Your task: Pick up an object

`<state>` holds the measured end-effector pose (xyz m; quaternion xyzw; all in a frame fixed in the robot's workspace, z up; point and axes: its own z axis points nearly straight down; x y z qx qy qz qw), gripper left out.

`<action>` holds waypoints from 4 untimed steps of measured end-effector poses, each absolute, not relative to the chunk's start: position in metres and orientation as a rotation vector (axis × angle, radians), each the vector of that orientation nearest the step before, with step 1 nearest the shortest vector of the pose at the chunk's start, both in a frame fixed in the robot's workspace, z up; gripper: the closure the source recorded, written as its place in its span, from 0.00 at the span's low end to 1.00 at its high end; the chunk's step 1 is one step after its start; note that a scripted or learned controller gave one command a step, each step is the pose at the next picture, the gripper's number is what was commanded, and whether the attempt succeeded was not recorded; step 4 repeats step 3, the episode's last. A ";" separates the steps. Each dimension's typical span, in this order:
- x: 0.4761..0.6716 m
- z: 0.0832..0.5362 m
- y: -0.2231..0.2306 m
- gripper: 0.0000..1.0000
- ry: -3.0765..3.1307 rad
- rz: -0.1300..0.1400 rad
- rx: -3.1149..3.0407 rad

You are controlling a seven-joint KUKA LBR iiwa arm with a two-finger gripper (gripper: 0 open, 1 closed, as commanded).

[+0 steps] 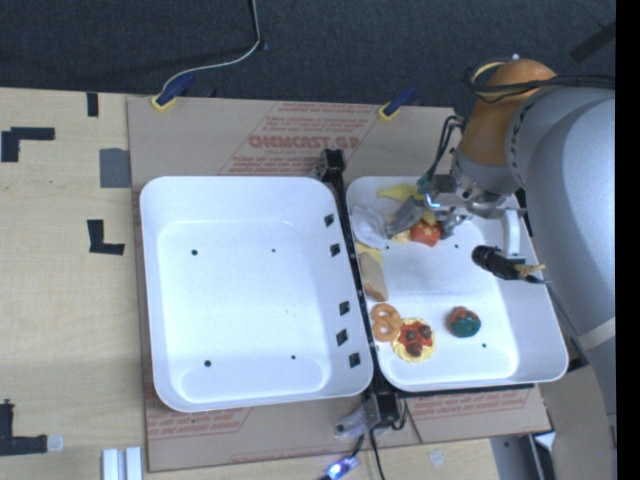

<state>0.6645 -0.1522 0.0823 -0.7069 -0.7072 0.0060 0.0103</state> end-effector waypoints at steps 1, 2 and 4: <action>0.664 0.093 -0.154 1.00 -2.209 0.024 -2.209; 0.668 0.190 -0.062 1.00 -2.234 -0.013 -2.215; 0.669 0.242 0.018 1.00 -2.232 -0.010 -2.211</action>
